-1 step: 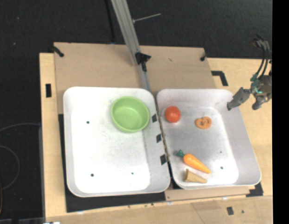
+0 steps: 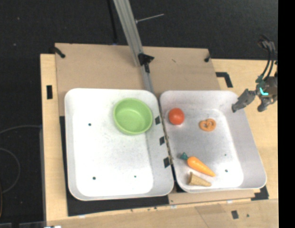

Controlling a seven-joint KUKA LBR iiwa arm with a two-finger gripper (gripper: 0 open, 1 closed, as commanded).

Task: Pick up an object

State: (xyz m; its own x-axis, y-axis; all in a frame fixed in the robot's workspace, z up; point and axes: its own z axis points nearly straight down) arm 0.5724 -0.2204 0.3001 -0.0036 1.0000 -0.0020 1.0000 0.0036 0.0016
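Note:
The right bin [image 2: 242, 141] holds a red ball-like fruit [image 2: 175, 116] at its upper left, a small orange pretzel-shaped piece [image 2: 207, 124] to its right, an orange carrot [image 2: 201, 165] with a green top near the front, and a tan cone [image 2: 199, 179] just below the carrot. A green bowl [image 2: 133, 116] sits upright in the left bin [image 2: 90, 165]. My gripper [image 2: 253, 102] hangs at the far right, over the right bin's upper right corner. It is open, its two dark fingers spread with nothing between them, well apart from every object.
A grey metal pole [image 2: 131, 32] slants down from the top to the gap between the bins. Brown board [image 2: 176, 70] lies behind the bins, and the bench's edge is near the right bin's rim.

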